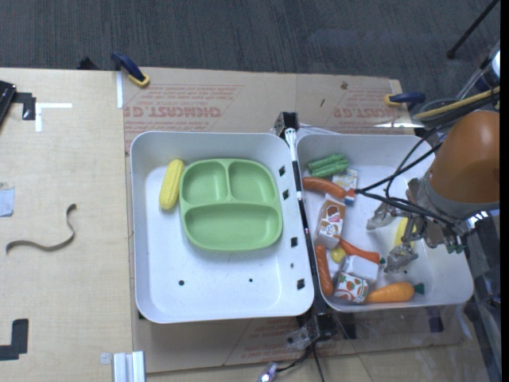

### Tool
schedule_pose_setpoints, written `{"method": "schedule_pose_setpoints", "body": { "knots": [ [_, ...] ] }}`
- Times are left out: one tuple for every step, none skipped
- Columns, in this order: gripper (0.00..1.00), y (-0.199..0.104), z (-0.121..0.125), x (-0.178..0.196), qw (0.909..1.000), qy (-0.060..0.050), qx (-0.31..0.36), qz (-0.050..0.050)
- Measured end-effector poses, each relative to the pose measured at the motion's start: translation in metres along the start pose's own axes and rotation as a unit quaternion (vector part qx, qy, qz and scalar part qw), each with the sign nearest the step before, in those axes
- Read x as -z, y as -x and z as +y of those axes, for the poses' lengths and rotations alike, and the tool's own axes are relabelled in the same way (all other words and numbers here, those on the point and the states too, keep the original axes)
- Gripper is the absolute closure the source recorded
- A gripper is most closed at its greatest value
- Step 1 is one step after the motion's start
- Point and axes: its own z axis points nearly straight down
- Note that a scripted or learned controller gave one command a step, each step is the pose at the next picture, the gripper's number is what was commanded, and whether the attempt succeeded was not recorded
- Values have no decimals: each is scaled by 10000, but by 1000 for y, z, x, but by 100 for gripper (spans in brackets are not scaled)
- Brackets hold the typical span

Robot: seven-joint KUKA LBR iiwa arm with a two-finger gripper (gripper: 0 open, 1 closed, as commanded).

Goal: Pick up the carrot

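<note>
Carrot: lies in the right bin's near corner, just below the gripper.
Gripper: hangs over the carrot with fingers spread, holding nothing.
Neighbours: a small carton sits just left of the carrot.
Risk: descending off-centre, a finger could strike the bin wall or nudge the carrot aside.

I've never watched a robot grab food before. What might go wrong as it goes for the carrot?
The right bin is crowded: the carrot lies at its near edge beside a small carton, so the gripper, hovering just above, might nudge that instead. Other orange, carrot-like pieces lie nearby and could be taken by mistake. The bin's wall may also block the approach.
</note>
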Motion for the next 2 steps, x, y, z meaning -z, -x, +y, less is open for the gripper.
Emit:
{"method": "schedule_pose_setpoints", "body": {
  "knots": [
    [0, -27, 37, 4, 9845, -36, 1750, -77],
    [0, 27, -52, 16, 9965, -8, 841, -11]
  ]
}}
